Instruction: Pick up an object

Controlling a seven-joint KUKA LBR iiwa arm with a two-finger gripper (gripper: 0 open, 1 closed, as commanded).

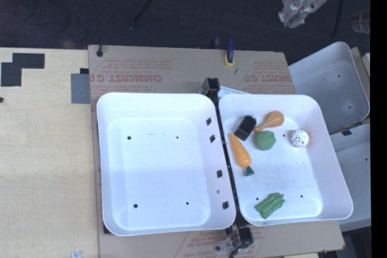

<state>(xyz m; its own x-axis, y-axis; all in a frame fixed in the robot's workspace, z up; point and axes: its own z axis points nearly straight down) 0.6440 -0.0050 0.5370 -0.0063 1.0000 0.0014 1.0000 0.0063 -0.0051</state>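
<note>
The right bin (pixel 329 190) holds several small objects: a black block (pixel 245 127), an orange carrot (pixel 240 151) with a green tip, a green round piece (pixel 265 140), an orange-tan pear-shaped piece (pixel 270 121), a white speckled ball (pixel 299 138) and a green pea pod (pixel 269 204). My gripper (pixel 294 16) hangs high at the top right, well above and behind the bins, far from every object. Nothing shows between its fingers.
The left bin (pixel 115 190) lies beside the right one on a cardboard sheet (pixel 151 72). A grey metal plate (pixel 332 81) stands right of the bins. Cables run over the dark floor at the back.
</note>
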